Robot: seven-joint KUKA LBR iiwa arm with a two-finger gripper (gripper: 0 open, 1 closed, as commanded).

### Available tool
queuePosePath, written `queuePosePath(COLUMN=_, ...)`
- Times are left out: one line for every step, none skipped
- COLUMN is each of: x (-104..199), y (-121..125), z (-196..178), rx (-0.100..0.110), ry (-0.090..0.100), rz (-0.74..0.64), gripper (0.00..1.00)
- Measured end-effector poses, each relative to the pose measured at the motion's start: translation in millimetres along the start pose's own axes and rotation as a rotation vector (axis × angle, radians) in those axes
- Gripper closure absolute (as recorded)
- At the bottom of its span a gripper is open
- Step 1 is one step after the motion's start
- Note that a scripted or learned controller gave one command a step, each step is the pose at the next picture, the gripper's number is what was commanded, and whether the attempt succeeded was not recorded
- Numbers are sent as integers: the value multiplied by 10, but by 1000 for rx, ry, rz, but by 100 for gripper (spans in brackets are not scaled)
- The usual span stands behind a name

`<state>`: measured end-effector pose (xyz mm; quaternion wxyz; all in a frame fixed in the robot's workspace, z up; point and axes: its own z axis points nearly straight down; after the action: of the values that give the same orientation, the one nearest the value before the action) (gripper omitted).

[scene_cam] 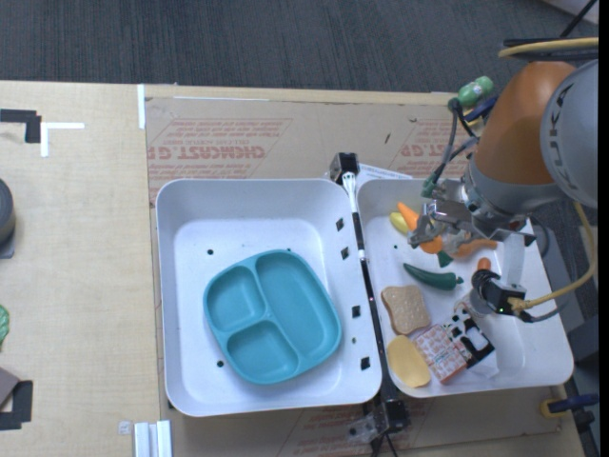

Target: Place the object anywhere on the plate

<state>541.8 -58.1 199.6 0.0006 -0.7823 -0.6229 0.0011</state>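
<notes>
Nearest me, a round yellow flat piece and a red-checked packet lie at the right bin's front edge. Jaws are low over orange and yellow toy vegetables; whether they grip anything I cannot tell. Teal three-compartment plastic plate in the left bin is bare, so the placing remains. Cardboard beneath reads mirrored, illegible

Plate: teal, three compartments, flat in left bin.
Object: orange piece, right bin, at gripper.
</notes>
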Motion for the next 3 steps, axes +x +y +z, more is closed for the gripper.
queuePosePath(x=599, y=-476, z=92, rx=3, ry=-1, rz=56, gripper=100)
queuePosePath(x=594, y=-474, z=91, rx=2, ry=-1, rz=57, gripper=0)
queuePosePath(x=577, y=-449, z=-211, rx=-3, ry=-1, rz=218, gripper=0)
